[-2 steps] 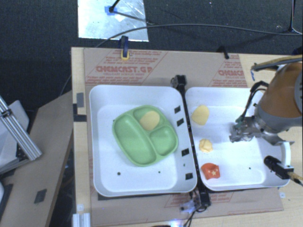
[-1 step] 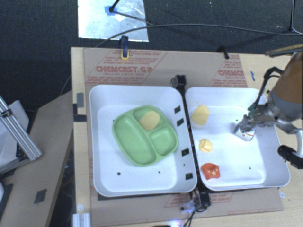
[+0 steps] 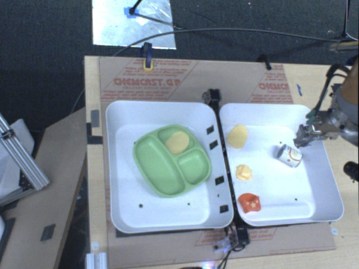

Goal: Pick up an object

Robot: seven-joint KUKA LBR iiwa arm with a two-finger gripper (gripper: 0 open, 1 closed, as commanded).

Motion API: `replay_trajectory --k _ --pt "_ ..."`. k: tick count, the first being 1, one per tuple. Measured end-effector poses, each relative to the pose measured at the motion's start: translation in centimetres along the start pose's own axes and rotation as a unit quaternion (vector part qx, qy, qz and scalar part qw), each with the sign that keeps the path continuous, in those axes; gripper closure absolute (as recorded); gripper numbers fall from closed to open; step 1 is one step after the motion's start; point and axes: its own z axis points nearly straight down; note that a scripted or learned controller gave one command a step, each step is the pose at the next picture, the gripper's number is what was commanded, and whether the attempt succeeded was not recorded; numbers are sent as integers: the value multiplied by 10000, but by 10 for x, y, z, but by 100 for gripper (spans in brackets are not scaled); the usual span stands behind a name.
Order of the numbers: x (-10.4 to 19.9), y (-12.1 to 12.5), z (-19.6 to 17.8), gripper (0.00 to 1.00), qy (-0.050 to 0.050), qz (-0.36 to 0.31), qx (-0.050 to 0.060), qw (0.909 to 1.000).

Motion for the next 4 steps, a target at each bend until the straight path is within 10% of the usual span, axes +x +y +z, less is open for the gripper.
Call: replay_trajectory --k 1,4 --pt "0 2 -37 100 3 1 12 10000" --pt "138 46 -6 100 16 -21 29 10000"
